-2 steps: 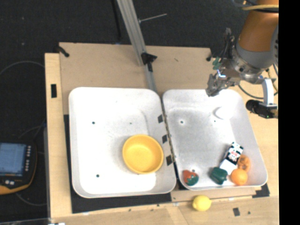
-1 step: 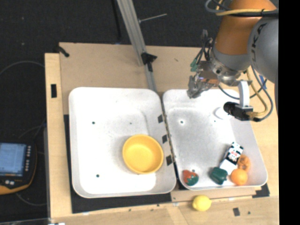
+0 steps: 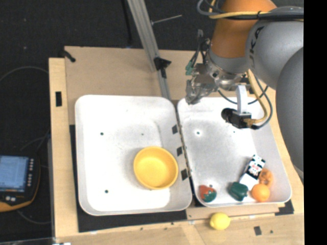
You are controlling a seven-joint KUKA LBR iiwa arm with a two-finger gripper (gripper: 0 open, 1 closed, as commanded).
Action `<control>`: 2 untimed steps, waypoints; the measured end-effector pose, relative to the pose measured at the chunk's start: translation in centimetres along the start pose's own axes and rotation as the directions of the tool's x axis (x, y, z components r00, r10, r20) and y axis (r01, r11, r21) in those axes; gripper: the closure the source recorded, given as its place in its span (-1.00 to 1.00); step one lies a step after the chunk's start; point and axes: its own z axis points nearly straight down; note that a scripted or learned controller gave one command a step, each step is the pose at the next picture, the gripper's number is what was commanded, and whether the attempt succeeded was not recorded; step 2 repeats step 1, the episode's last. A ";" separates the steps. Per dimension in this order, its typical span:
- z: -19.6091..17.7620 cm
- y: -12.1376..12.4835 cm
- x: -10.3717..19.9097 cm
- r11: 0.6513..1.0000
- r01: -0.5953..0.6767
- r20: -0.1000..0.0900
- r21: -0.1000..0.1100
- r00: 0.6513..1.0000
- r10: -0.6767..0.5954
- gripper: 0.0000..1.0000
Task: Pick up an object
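Observation:
My gripper (image 3: 192,97) hangs over the far left corner of the right bin (image 3: 219,142), beside the divide between the two bins, and I see nothing in it. Along the right bin's near edge lie a red strawberry-like toy (image 3: 207,192), a dark green block (image 3: 237,190) and an orange ball (image 3: 260,192). Just behind them are a black-and-white item (image 3: 254,166) and a second orange piece (image 3: 265,176). A yellow bowl (image 3: 156,167) sits in the left bin (image 3: 112,131) toward its near right.
A yellow lemon (image 3: 219,221) lies on the bench outside the bins, in front of the right bin. A slanted metal pole (image 3: 148,40) rises behind the bins. A black fitting with cables (image 3: 236,117) hangs from the arm over the right bin.

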 end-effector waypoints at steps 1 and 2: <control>1.5 0.4 5.1 1.000 0.001 0.000 0.002 1.000 -0.001 1.00; 1.5 0.4 5.1 1.000 0.001 0.000 0.002 1.000 -0.001 1.00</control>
